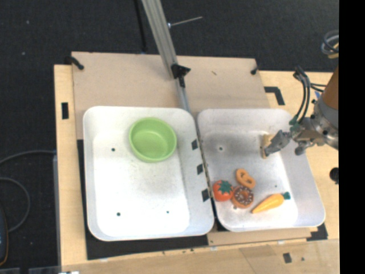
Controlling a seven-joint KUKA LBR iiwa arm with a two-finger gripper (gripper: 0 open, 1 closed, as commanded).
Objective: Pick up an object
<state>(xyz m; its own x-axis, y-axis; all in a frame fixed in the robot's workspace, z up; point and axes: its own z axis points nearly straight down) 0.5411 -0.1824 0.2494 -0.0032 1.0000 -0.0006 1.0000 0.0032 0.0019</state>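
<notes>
The right bin point(228, 124) holds a red tomato point(222, 190), an orange pretzel point(246, 178), a chocolate donut with sprinkles point(242, 197) and an orange carrot point(269, 202), all clustered near its front. My gripper point(286, 146) hovers over the bin's right middle, above and to the right of the pretzel. Its fingers point(275, 144) stand open with nothing between them. A small pale bit point(265, 137) shows at the left fingertip, and I cannot tell what it is.
A green bowl point(152, 140) sits in the back of the left bin point(102, 210). A slanted metal pole point(162, 36) rises behind the bins. Black clips line the divider between the bins point(201, 167).
</notes>
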